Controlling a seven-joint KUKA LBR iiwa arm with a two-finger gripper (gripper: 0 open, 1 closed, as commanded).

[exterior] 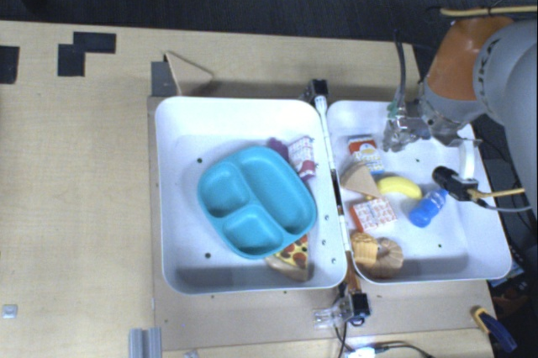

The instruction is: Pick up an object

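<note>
Jaws hover at the right bin's twelve o'clock edge; width impossible to tell, banana below.

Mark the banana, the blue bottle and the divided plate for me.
banana point(398, 187), camera view, middle of its yellow body in the right bin.
blue bottle point(427, 208), camera view, middle of its blue side.
divided plate point(290, 218), camera view, its turquoise outer rim, right side, in the left bin.

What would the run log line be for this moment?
arm: over right white bin | gripper: above far end, no object seen between fingers | yellow banana: lying in bin | pick: not done
</note>
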